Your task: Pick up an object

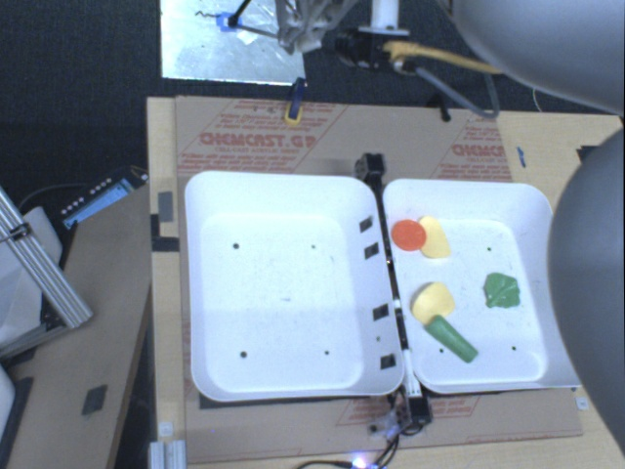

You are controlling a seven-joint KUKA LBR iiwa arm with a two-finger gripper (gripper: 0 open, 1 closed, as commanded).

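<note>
Camera view from above, slanted. Two white bins sit side by side on a brown printed sheet (254, 130). The left bin (210, 360) and right bin (527, 208) touch along a dark centre seam with black clips.

All the objects are in the right bin:
- An orange-red disc (409, 234) lies near the seam in the upper part of the bin.
- A pale yellow piece (437, 240) touches the disc on its right side.
- A second yellow piece (431, 301) lies lower down, near the seam.
- A green stick-shaped piece (453, 341) lies tilted, its upper end touching the second yellow piece.
- A green leafy piece (502, 290) lies apart from the others, toward the bin's right side.

The grey arm (586, 291) looms blurred along the right edge and across the top right. The gripper (301, 20) is at the top of frame, beyond the bins and well apart from every object. It is above a shiny metal plate (210, 27). It is seen as a metallic blur, so I cannot tell whether it is open or closed. No object is seen in it.

A small yellow-and-blue clip (294, 106) sits on the sheet's far edge, just below the gripper.
</note>
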